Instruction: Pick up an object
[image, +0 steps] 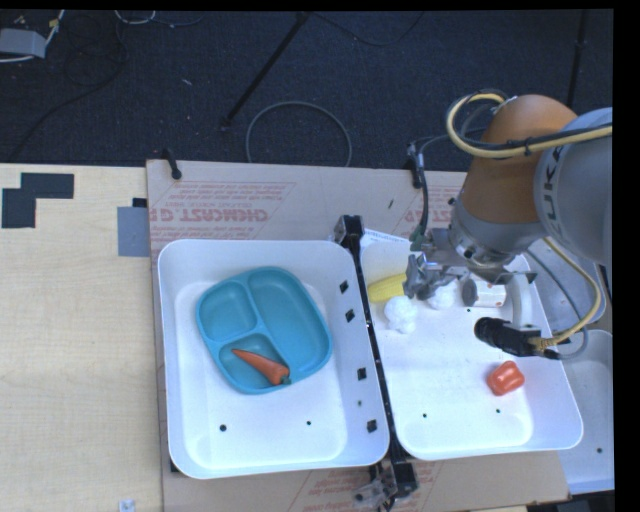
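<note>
While the gripper (432, 285) is hovering in the right bin (560, 420), its state I cannot tell, I am aiming it squarely over the white ball (401, 313) beside the yellow object (385, 289).

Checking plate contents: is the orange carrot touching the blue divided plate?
Touching. The camera view shows the orange carrot lying inside the blue divided plate's lower compartment.

The grey arm (560, 190) reaches in from the right, orange band above its wrist, gripper (432, 278) pointing down.
</note>
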